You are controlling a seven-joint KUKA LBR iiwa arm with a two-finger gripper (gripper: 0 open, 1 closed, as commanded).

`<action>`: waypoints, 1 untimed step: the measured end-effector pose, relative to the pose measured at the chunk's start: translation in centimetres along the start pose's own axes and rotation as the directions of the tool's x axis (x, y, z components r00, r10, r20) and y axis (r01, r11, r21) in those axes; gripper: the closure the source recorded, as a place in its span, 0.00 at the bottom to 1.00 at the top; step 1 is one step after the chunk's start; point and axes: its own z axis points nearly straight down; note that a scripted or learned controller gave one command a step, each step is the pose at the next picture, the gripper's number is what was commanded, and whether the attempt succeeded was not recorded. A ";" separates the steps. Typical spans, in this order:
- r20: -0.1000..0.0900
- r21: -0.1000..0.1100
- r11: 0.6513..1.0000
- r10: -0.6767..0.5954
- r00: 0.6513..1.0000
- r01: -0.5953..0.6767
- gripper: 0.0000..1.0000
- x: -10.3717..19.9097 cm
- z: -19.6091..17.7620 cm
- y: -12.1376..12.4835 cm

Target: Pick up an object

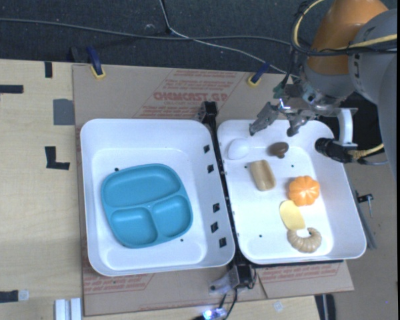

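Observation:
My gripper [278, 127] hangs over the far end of the right bin [340, 199], open, with one finger [259, 125] to the left and the other [296, 127] to the right and nothing between them. Just below it lies a small brown object [278, 150]. A white egg-like object [238, 149] rests at the bin's far left corner. A tan bread-like block [261, 175] sits near the middle, with an orange pumpkin [303, 190] to its right. Nearer the front lie a pale yellow piece [292, 215] and a beige curled pastry [305, 239].
The left bin [93, 152] holds a blue divided plate [147, 204]. Black clips [217, 209] join the two bins along the middle. The arm's orange band [347, 19] and grey body stand at the upper right. A black cable [187, 35] runs across the back.

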 end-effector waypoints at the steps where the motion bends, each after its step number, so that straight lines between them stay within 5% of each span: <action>1: 0.001 -0.014 1.000 -0.002 1.000 0.002 0.00 0.0 -0.9 0.2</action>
